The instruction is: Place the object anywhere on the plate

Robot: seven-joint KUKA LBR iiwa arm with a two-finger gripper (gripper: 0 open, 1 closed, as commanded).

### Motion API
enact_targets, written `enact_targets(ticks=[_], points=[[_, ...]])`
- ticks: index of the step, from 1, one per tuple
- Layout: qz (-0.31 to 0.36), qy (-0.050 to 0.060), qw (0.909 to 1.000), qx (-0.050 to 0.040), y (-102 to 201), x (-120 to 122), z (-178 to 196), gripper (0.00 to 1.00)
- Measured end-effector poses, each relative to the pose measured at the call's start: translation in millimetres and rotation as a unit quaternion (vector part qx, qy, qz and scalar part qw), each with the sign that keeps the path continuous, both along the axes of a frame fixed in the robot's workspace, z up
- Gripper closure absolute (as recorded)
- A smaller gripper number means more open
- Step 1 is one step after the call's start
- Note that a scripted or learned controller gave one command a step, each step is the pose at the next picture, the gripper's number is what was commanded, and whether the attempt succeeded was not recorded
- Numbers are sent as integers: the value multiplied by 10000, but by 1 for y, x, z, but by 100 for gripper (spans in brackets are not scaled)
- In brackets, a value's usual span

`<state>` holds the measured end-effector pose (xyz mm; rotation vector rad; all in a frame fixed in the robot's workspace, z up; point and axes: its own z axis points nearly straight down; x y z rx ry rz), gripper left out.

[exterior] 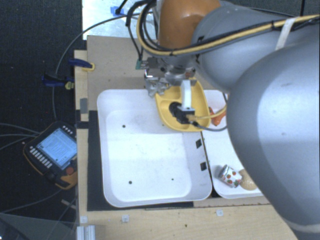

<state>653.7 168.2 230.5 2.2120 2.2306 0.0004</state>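
Arm (260, 84) reaches in from the right, its grey bulk covering most of the right side; orange band (187, 14) sits high in the view, over the far edge of the bins. End effector (157, 88) hangs at the far right corner of the left bin (145, 154), just beside the far-left edge of the yellow plate (199, 100). Open or closed: cannot tell from this angle, and nothing can be seen in its grasp. The plate lies at the far end of the bins, across the rim the two bins share, mostly on the left bin's side; level or tilted, unclear. Right bin (216, 146) is largely hidden under the arm. In it, an orange object (218, 117) lies just beside the plate's right edge; contact between them cannot be judged. Well apart from the plate, at the near end of the same bin, sits a small white block with red spots (227, 175), with a tan object (248, 182) right against it, partly under the arm. None of the three is on the plate. Off the tabletop (107, 64) to the left lies a teach pendant (52, 151), screen lit; a blue clamp (80, 63) grips the tabletop's left edge.
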Motion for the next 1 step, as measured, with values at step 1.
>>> enact_targets(ticks=[1], points=[[-1,-12,10000,9,4,13,-14,100]])
